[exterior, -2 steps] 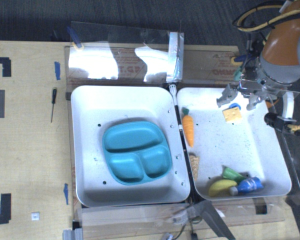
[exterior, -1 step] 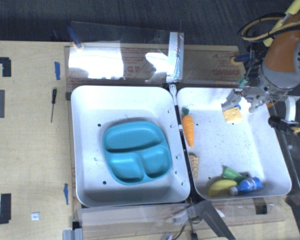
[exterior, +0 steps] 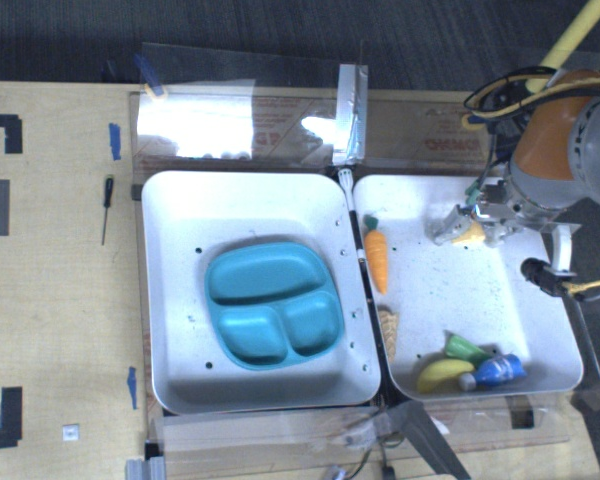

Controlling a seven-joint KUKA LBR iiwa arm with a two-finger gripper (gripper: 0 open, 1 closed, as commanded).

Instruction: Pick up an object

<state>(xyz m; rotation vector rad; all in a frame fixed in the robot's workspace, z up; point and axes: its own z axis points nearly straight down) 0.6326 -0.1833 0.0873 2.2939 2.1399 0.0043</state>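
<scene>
Tool (exterior: 458,228) sits low in the upper part of the right bin (exterior: 420,196), grey fingers blurred; a small yellow piece (exterior: 470,234) shows right at them, though I cannot tell if they are apart or clamped on it. From the right, the grey arm (exterior: 565,163) with its orange band bends down over that bin. Also there: one carrot (exterior: 377,258), one banana (exterior: 443,372), one green piece (exterior: 465,347), one blue bottle (exterior: 498,370). One blue divided tray (exterior: 274,303) lies in the left bin (exterior: 170,268).
</scene>
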